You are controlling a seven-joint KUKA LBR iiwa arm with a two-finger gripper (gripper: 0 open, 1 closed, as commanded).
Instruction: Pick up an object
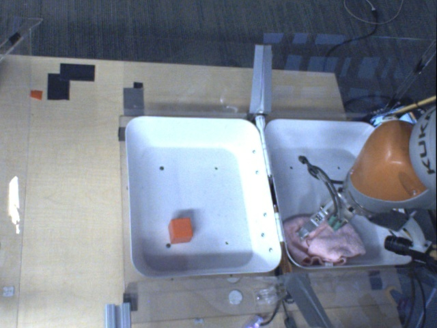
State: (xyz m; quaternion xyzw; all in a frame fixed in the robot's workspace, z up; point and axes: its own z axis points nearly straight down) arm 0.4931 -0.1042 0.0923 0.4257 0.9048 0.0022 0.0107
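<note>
The gripper (319,225) sits low in the right bin (300,142), its tip down on the upper left part of a pink cloth (328,243) that lies bunched against the bin's near wall; whether its fingers are spread or pressed together I cannot tell, since the tip is small, seen from above and partly merged with the folds; nor can I tell whether any cloth is caught between them; behind it the wrist rises to the orange band (386,166) and the grey arm (427,149), which comes in from the right edge; a thin dark cable (315,171) loops over the bin floor just above the gripper. The cloth rests on the floor of the bin and looks unlifted, so I judge the pick not yet done: the reach and descent appear complete, while a firm grasp and the lift are left. Across the divider, in the left bin (143,183), an orange block (181,230) lies near the front left, well apart from the gripper and untouched; it looks like the other candidate should the cloth slip.
</note>
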